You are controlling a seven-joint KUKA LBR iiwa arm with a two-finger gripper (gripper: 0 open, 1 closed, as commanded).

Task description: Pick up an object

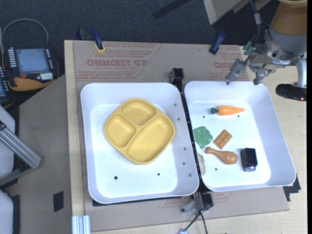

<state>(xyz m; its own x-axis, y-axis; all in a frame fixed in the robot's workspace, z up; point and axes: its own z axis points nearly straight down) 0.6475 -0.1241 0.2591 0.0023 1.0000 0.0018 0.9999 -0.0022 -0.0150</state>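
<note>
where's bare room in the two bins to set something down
Left bin: the yellow plate fills its middle; bare strips run along the near edge and the left wall. Right bin: bare along the far wall beyond the carrot, and along the right wall. Crowded: its near left part, with the green piece, cracker, drumstick and black block.

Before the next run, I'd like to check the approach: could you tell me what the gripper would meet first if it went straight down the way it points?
Probably the far rim of the right bin. The gripper hangs open above it, away from the carrot; height is unclear.
</note>
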